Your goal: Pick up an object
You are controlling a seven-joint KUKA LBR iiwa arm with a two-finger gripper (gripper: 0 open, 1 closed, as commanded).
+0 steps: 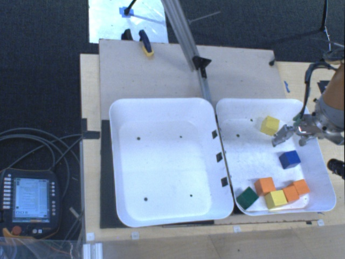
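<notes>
Beige desk [237,69] on dark carpet [38,47] carries your two white bins. Your claw [294,134] hangs open and empty over the right bin [237,112], between the yellow cube [269,125] and blue cube [289,159].

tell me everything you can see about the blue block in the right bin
The blue block is a small cube of even, matte, deep blue, perhaps painted wood. It sits flat on the floor of the right bin, turned a little so its edges run at a slant to the bin's walls. It stands alone, touching no other block: the yellow block lies farther back, and a cluster of orange, yellow and green blocks sits toward the front. The gripper is just behind it, not in contact.
</notes>
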